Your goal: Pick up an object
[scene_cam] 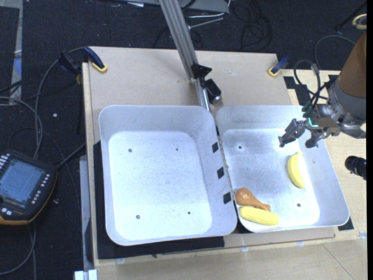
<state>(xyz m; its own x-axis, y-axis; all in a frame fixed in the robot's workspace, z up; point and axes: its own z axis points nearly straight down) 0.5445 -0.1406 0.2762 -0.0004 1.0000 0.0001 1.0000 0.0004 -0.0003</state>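
I am hovering my gripper (pixel 300 136), fingers spread and holding nothing, just above the banana (pixel 296 171) lying in the right bin (pixel 335 182), judging descent and closing as next.

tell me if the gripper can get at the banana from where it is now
Probably yes. The gripper hangs open just above the banana in the right bin, with bare bin floor between them; the chicken leg and corn lie farther off.

Banana (pixel 296 171) in right bin (pixel 332 174) (mid-right).
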